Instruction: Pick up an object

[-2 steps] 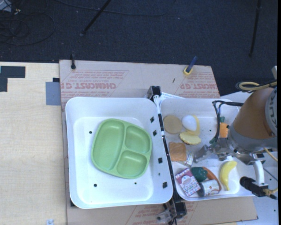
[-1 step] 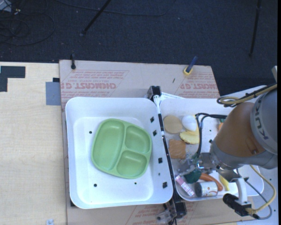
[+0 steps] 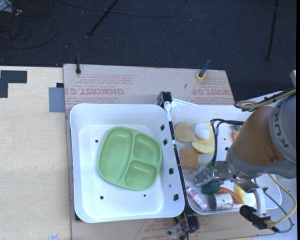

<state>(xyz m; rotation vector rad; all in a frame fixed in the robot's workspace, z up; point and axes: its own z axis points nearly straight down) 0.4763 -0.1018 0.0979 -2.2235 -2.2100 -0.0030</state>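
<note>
In the camera view, the wooden tabletop (image 3: 25,149) carries two flat white bins side by side. The left white bin (image 3: 85,194) has a light green plastic plate with three sections (image 3: 130,157) lying in it. The grey arm with an orange band (image 3: 257,144) reaches into the right white bin (image 3: 190,115) from the right.

The claw (image 3: 209,176) is low over the front part of the right bin. I cannot tell if it is apart or together.

A small dark green lumpy toy (image 3: 210,188) lies just in front of the claw, very close to it. It is a bit wider from left to right, but it is too small to tell which way it points.

Just right of it lies an orange stick-shaped toy (image 3: 229,190). Farther back in the bin are a tan round flat toy (image 3: 184,132), a white egg (image 3: 202,130) and a brown round toy (image 3: 189,159).
</note>
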